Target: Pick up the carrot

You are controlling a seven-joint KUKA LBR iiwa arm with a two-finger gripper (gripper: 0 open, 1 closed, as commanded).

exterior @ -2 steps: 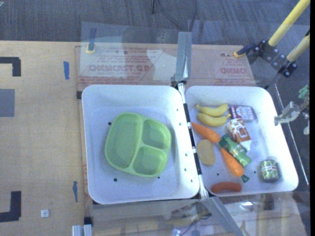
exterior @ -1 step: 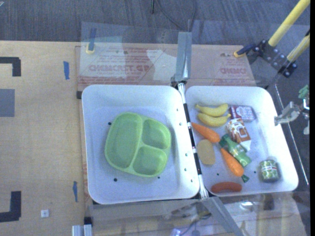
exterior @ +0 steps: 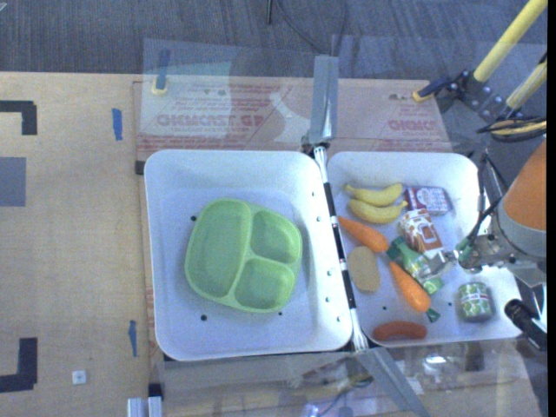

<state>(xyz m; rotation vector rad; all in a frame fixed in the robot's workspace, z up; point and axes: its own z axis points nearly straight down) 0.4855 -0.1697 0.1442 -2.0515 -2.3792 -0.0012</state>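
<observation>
Two shallow white bins are seen side by side on a wooden bench (exterior: 69,259). The left bin (exterior: 165,189) is occupied by a green divided plate (exterior: 243,254) with three compartments, set near the bin's middle and turned at a slant. The right bin (exterior: 465,168) is crowded with play food. The arm (exterior: 532,200), marked by its orange band, is seen at the right edge of the view, over the right side of that bin. The gripper (exterior: 469,252) is found near the bin's right wall, just above a small green-labelled jar (exterior: 474,301); whether it is released or clenched cannot be told, and nothing is seen grasped in it.

Two carrots are seen. One carrot (exterior: 363,234) lies near the bin's left wall, slanting down to the right, just below a pair of bananas (exterior: 375,201). A second carrot (exterior: 410,288) lies lower, toward the bin's middle, touching a green packet (exterior: 415,261) at its upper end. Both are well apart from the gripper.

A tan oval cookie (exterior: 365,271) is placed between the two carrots. A small carton (exterior: 420,229) stands beside a dark red packet (exterior: 429,200). A red sausage (exterior: 400,330) lies along the bin's lower edge.
</observation>
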